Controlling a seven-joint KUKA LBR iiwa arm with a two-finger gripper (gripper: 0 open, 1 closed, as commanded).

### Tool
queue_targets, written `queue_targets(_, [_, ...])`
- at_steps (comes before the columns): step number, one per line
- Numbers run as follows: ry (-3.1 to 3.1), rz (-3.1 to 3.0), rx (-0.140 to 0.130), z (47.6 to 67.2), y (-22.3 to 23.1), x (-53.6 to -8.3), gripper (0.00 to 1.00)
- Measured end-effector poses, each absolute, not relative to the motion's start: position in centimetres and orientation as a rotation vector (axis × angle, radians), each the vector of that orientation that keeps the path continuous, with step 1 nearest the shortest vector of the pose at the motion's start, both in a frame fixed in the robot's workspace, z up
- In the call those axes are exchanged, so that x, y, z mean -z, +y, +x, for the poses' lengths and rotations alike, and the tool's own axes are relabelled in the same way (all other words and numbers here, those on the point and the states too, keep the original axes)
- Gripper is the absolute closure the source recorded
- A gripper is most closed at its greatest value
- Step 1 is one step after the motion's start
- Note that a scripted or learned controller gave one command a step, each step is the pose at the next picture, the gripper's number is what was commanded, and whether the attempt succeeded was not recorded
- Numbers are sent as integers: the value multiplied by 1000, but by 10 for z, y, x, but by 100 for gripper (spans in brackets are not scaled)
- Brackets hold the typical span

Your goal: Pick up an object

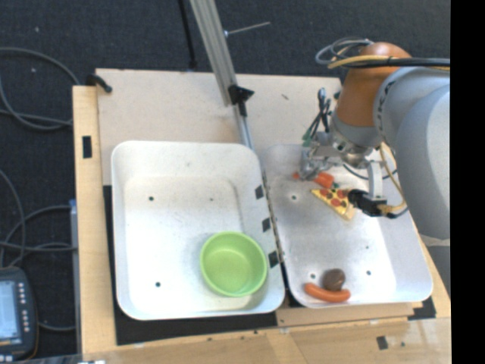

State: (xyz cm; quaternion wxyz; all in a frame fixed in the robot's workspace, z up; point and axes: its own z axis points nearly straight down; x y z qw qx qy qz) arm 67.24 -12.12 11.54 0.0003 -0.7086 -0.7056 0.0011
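My gripper hangs low over the far end of the right bin, beneath the grey arm and its orange band. Just to its right and nearer the camera lies a small orange piece, and beside that a yellow wedge with red spots, like a pizza slice. At the bin's near edge sit a brown ball and an orange sausage-shaped thing, touching each other. Nothing shows between the gripper's tips.
A green bowl stands in the near right corner of the left bin. A slanted metal post rises behind the bins. The two bins meet along a raised wall.
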Motion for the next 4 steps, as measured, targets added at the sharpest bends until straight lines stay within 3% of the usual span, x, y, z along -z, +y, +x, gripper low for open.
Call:
queue_targets(2, [-2228, -2222, 8, 673, -130, -216, 100])
queue_targets(3, [-2230, -2214, 5, 677, -84, -223, 100])
queue_targets(4, [-2228, -2213, 2, 664, -41, -228, 100])
